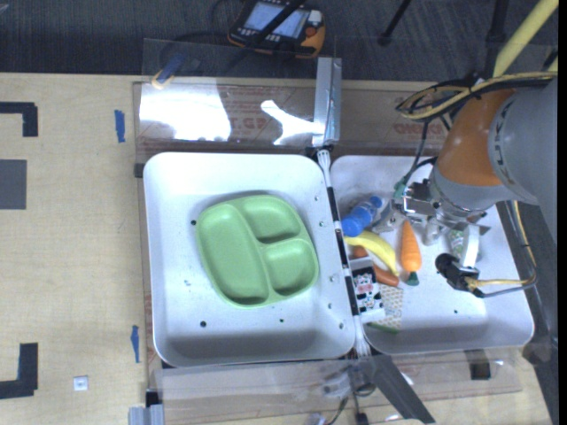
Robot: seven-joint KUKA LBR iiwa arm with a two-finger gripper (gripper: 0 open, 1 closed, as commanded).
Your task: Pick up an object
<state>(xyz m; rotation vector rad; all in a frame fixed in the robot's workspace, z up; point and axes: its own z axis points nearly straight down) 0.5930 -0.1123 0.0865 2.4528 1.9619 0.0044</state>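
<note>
The grey arm (523,140) reaches in from the right of the view, its orange band (474,144) above the wrist, and the tool (443,224) hangs over the right bin (505,317). Seen from above, the wrist hides most of the tool, so whether it is apart or together cannot be told, and nothing can be seen clamped in it.

The loose things all lie in the left half of the right bin. A toy carrot (408,251) lies just beside the tool on its left in the view, lengthwise from top to bottom with a bit of green at its lower end. A yellow banana (376,248) lies slantwise next to the carrot and seems to touch it. A blue bottle (361,212) lies above the banana, near the wall between the bins. Below the banana is a small red-orange piece (385,275), then a black-and-white printed box (365,289) against the dividing wall, and what may be a speckled packet (391,302) beside it. The right half of this bin's floor is bare white.

The left bin (168,264) holds a light green divided plate (257,251), lying flat near its middle with three compartments. Both bins sit on the pale wooden surface (71,237).
</note>
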